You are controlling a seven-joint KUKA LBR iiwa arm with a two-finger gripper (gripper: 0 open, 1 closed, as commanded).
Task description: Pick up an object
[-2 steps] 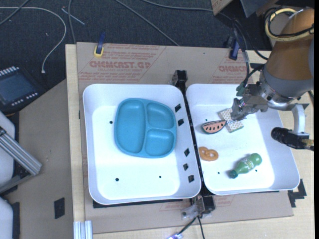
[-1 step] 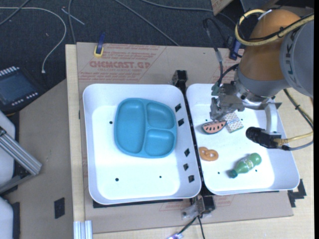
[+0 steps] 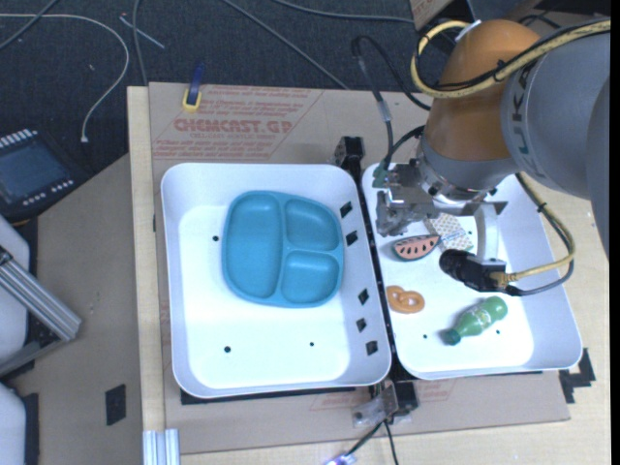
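Cardboard-topped surface carries both bins; tool hangs low over the watermelon slice, apparently to grasp, grip state indeterminable.

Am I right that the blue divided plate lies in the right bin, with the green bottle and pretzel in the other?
Not quite. The camera view shows the blue divided plate in the left bin; the green bottle and pretzel lie in the right bin.

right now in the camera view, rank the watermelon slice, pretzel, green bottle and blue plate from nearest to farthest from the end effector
1. Watermelon slice, right bin, just below the end effector.
2. Pretzel, right bin, lower.
3. Green bottle and blue plate: too close to call.
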